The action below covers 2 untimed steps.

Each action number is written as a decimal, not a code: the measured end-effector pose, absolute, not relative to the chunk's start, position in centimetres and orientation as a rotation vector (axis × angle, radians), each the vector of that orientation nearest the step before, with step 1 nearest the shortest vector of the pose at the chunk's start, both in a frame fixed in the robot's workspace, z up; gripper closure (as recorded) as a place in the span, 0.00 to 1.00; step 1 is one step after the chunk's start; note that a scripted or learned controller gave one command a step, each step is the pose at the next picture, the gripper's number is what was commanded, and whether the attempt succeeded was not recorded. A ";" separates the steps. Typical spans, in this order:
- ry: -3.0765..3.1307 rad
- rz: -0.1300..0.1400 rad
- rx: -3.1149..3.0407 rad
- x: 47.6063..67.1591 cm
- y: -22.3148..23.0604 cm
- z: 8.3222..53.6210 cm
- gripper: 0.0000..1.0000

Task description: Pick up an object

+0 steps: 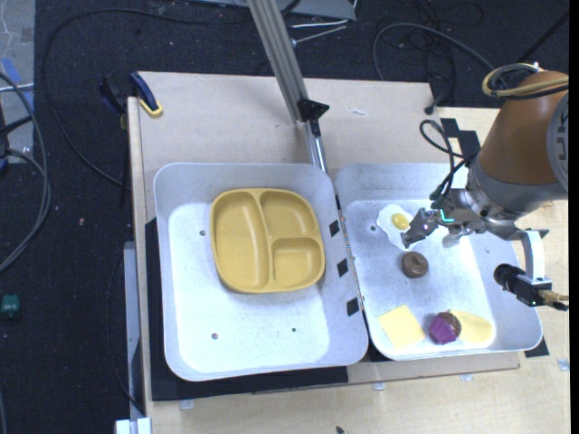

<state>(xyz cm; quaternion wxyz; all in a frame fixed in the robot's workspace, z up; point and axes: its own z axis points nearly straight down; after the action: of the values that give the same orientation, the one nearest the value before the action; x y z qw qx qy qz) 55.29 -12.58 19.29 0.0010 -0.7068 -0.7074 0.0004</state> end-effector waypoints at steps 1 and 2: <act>-2.222 0.000 -2.220 55.3 -12.6 19.3 0.00; -2.223 0.003 -2.216 56.1 -11.9 14.1 0.00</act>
<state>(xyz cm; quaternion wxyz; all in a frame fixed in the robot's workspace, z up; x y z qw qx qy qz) 56.12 -11.92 14.08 0.0015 -0.7060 -0.7082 0.0011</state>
